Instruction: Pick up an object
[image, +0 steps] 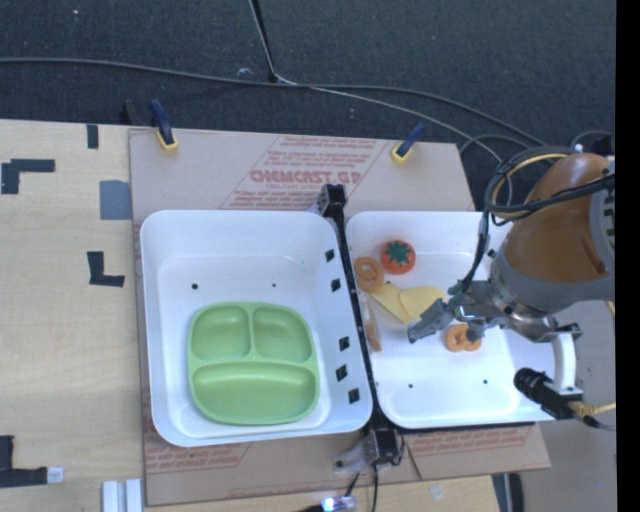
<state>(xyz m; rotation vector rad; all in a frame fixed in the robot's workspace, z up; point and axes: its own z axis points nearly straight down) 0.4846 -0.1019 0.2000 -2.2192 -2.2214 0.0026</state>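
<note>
My gripper (445, 325) hangs low over the middle of the right bin (440, 405), open, with nothing seen between its fingers. One dark finger (425, 327) points down-left beside a yellow wedge-shaped piece (412, 300). A small orange ring-shaped toy (462, 340) lies just below and right of the gripper, partly under it. Further left in the same bin lie a red tomato-like toy with a green top (398, 256) and another orange ring (368, 270) against the divider.
The left bin (165, 250) holds a green three-compartment plate (252, 362). A black divider strip (345, 300) separates the bins. The arm's orange-banded body (560, 230) overhangs the right bin's right side. Cables run across the dark floor behind.
</note>
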